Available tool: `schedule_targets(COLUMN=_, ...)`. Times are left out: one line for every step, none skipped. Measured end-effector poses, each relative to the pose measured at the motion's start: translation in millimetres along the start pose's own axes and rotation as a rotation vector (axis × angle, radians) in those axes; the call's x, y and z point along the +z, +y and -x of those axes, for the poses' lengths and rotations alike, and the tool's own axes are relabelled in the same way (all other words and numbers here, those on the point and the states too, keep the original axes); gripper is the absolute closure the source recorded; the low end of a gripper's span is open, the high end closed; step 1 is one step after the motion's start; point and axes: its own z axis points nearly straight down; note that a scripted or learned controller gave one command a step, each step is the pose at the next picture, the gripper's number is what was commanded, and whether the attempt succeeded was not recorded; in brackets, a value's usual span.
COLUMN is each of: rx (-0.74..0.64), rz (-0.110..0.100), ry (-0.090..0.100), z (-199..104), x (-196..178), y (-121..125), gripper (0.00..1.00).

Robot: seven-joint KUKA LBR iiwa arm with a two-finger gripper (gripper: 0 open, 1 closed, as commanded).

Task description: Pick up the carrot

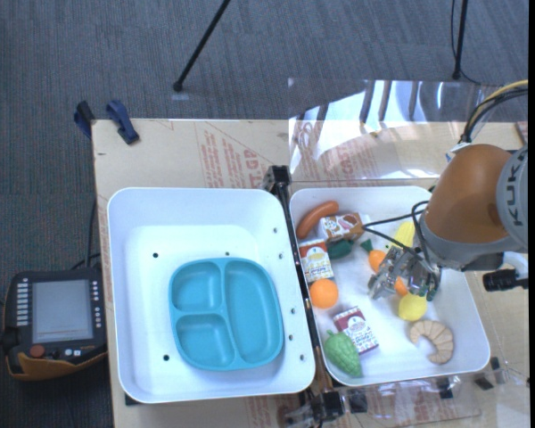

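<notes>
The metal two-finger claw (399, 279) is low in the right white bin (471, 328), apparently over a small orange carrot (377, 259); its opening can't be told.

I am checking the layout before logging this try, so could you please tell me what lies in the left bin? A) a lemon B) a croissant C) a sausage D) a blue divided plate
D: the blue divided plate lies in the left bin.
</notes>
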Motion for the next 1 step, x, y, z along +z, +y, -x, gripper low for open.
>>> schedule_targets(rx=0.002, rz=0.006, ry=-0.006, z=-106.7, x=-103.2, y=66.2, gripper=1.00)
